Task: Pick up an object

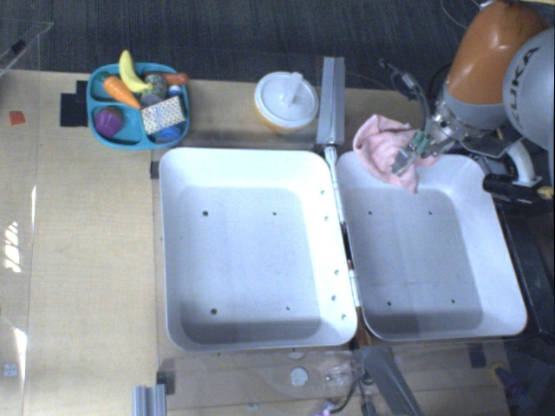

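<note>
I see the left bin (251,250) floor bare throughout, open to approach from above. The right bin (434,258) is open across its middle and near side; a pink cloth (386,146) and the gripper (408,159) occupy its far left corner. The raised divider (340,224) between bins obstructs low crossings. A white lidded cup (286,100) and a blue tray (134,107) stand beyond the left bin's far rim.

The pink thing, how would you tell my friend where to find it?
Find the two white bins side by side and take the right bin. Look at its far left corner, where the gripper reaches in. The pink cloth is draped over that rim, soft and crumpled, the one pink thing near the bins.
</note>
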Controlling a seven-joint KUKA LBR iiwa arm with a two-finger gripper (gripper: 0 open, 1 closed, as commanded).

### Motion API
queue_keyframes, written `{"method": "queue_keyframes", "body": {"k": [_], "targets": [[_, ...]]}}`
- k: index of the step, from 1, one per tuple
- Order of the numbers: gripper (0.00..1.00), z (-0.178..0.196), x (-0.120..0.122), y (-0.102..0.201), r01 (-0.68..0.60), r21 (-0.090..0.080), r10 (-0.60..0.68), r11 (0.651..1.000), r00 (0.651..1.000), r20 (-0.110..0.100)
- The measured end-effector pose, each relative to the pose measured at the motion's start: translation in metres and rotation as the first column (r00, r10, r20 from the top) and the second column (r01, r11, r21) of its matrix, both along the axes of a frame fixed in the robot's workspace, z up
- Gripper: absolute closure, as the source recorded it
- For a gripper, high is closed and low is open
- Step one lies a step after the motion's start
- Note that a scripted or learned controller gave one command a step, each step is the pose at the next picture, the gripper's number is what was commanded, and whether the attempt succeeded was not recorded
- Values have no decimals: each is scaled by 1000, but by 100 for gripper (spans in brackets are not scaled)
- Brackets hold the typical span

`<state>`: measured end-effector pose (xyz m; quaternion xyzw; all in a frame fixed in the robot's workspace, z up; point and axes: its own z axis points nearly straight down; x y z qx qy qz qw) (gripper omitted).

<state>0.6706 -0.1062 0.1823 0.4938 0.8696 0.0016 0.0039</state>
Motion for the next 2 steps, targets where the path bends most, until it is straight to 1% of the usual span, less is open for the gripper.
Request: {"method": "queue_keyframes", "body": {"k": [1, 2], "targets": [[100, 3, 0, 79, 14, 2, -14, 1000, 1000, -2], [100, 4, -1, 31, 298, 2, -298, 954, 954, -1]]}}
